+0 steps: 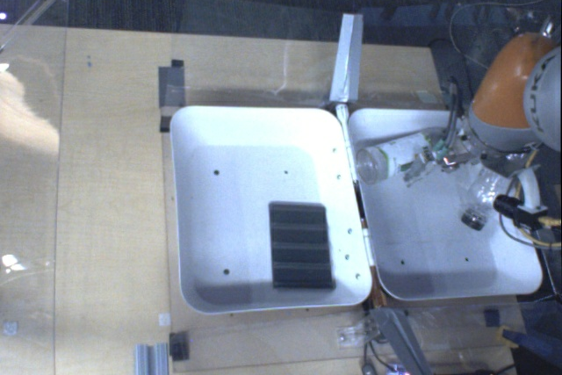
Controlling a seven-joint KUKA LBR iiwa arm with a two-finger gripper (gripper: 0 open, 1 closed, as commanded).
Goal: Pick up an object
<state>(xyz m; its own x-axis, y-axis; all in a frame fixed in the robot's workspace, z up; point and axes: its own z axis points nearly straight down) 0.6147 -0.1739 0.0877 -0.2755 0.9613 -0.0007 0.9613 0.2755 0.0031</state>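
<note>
So we've got the two white bins side by side on the wooden bench. The left bin [211, 198] has one thing in it: a dark ribbed rectangular block [300, 245], lying flat toward the bin's lower right part, close to the front wall and near the divide between the bins.

The right bin [439, 263] is where the arm is. We see the grey arm [536, 101] with its orange band coming in from the right, hanging over the upper right part of that bin. The gripper [436, 155] is low down in the bin's upper half, surrounded by bits of wire and small hardware.

Right by it there's a clear plastic bottle [386, 161] lying on its side, running from the bin's left wall toward the gripper, round end to the left. The end nearest the gripper looks like it's touching or just beside the gripper, but we honestly can't tell if the claw is clenched on it, released, or just sitting next to it. Too much clutter and glare there.

Lower right in the same bin we spot another clear, glassy-looking item [479, 205] with a darker end, lying tilted near the right wall, apart from the bottle. Can't make out what it is exactly.

A metal bar [346, 59] stands at the back between the bins.
</note>
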